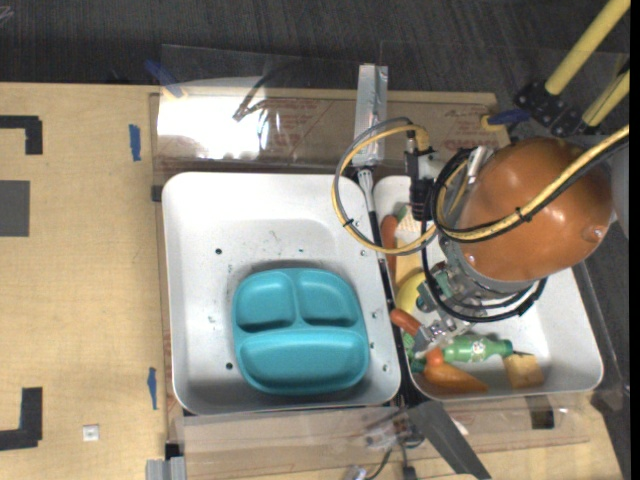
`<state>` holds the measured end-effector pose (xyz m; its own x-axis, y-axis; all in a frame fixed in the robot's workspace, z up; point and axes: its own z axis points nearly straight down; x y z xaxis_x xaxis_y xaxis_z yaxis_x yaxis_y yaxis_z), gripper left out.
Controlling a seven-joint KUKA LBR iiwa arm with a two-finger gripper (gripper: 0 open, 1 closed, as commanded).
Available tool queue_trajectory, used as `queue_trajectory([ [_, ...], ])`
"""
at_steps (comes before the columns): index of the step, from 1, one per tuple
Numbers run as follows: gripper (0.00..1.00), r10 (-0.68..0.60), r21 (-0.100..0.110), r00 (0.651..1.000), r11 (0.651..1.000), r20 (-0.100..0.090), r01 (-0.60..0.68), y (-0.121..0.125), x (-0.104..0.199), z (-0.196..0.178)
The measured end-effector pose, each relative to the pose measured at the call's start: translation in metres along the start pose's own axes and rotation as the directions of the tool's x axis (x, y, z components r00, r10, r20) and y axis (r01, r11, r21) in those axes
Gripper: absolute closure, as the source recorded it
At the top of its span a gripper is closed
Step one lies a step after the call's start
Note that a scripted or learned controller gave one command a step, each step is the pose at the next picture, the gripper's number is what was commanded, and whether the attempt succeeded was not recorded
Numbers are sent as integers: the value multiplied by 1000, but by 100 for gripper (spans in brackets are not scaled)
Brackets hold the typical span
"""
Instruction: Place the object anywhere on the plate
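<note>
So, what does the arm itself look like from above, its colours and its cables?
The arm shows a large rounded orange section. Black and yellow cables loop from it towards the bins' divider. Below the orange part sits a grey metal wrist wrapped in thin black wires. The tool's own details are too hidden to describe.

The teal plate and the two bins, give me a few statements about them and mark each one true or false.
1. The teal plate lies in the left bin. True.
2. The plate has three compartments. True.
3. A carrot lies on the plate. False: the carrot lies in the right bin.
4. The arm hangs over the left bin. False: it is over the right bin.
5. A green bottle lies in the right bin. True.
</note>
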<state>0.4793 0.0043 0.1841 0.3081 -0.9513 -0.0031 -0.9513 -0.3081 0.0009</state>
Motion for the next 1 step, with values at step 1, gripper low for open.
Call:
queue_trajectory([
  [1,100,-264,2,964,964,0,264,20,62,0],
])
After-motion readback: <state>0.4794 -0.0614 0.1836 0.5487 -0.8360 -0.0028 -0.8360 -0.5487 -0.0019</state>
